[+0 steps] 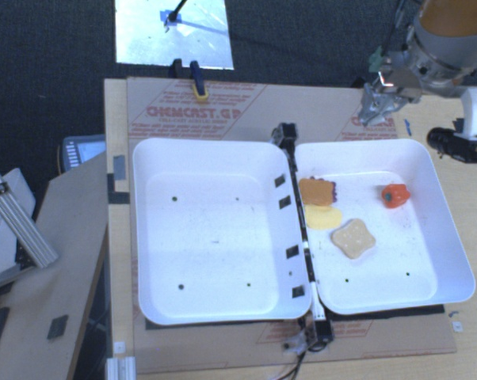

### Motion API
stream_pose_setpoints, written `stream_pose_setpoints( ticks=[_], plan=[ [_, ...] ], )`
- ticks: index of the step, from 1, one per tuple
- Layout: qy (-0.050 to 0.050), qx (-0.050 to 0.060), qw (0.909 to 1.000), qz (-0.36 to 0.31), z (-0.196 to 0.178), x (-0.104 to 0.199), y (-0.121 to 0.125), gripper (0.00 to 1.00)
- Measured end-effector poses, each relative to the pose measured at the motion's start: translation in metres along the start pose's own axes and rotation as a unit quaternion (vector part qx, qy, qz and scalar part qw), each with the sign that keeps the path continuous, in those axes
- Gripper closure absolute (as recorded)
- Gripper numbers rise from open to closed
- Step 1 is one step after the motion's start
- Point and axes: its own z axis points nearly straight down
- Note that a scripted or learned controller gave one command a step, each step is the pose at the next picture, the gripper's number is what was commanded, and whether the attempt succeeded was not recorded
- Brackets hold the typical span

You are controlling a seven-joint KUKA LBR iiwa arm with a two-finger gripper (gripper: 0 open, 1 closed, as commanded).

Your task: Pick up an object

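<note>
I am the arm reaching in from the right, and my claw [379, 108] hangs above the far rim of the right bin [429, 158], over the bare bench rather than over the bin floor. From this slanted overhead view I cannot tell whether my claw is released or clenched; nothing shows in it. As I judge it, the task has barely begun: no object has been lifted, and choosing one, coming down on it and closing are all left to do. Four things lie in the right bin. An orange-and-red pepper-like toy [394, 195] sits toward the far right of the bin floor, the one nearest my claw. It is small and roundish, with a slight long axis running left to right and a greenish tip that seems to point left. Against the divider, on the bin's far left, an orange-brown block with a purple edge [318, 191] lies with its long side running left to right. Just near of it, touching or almost touching, is a flat pale yellow oval [324, 218], also lying left to right. Nearer again, a tan toast-shaped slice [353, 238] lies flat, roughly square and turned on a diagonal. The left bin [143, 172] sits beside it.
</note>
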Motion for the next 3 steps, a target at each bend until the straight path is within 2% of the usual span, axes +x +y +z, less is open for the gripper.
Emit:
stream_pose_setpoints(
  ticks=[1, 2, 3],
  plan=[
    [-0.001, -0.006, 1.0000, 0.002, -0.129, 0.047, 0.010, 1.00],
    [-0.001, 0.001, 1.0000, 0.001, -0.119, 0.121, 0.044, 1.00],
    [0.000, 0.003, 1.0000, 0.001, -0.110, 0.206, 0.044, 1.00]
  ],
)
